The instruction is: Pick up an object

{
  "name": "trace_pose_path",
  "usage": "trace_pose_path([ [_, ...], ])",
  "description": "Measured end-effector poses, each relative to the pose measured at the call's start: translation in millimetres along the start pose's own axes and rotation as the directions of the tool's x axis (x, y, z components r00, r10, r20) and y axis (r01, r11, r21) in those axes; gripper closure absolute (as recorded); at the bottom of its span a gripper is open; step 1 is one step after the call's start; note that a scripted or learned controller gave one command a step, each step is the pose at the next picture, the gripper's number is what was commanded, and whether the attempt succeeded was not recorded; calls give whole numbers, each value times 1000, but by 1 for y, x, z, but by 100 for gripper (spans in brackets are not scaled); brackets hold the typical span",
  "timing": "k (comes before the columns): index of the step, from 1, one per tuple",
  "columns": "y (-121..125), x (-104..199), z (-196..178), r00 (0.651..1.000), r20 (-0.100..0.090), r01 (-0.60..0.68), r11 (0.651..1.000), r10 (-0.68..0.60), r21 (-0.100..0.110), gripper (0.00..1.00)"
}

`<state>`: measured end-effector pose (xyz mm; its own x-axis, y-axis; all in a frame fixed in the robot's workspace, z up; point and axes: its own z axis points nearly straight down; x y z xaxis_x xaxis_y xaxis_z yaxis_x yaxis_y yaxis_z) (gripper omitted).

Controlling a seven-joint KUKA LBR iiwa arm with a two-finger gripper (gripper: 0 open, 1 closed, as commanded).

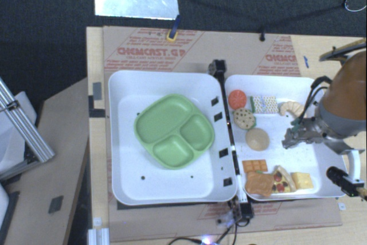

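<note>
Hovering low over the right bin (309,82), arm's gripper (298,136); impossible to tell how it is set. Scattered in that bin: tomato slice (237,99), cookie (243,119), tan round bun (257,139), cracker (255,166), pizza slice (282,180), cheese wedge (303,181). In the left bin (123,123), a green divided plate (174,131).
</note>
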<state>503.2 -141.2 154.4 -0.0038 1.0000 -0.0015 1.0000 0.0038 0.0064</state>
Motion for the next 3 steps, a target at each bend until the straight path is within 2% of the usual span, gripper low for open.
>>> trace_pose_path([
  [1,4,10,-55,1000,0,2,1000,-2,-1,100],
  [2,6,10,-71,1000,0,1,1000,-1,2,100],
  [3,44,52,-82,1000,-2,6,1000,-6,1,100],
])
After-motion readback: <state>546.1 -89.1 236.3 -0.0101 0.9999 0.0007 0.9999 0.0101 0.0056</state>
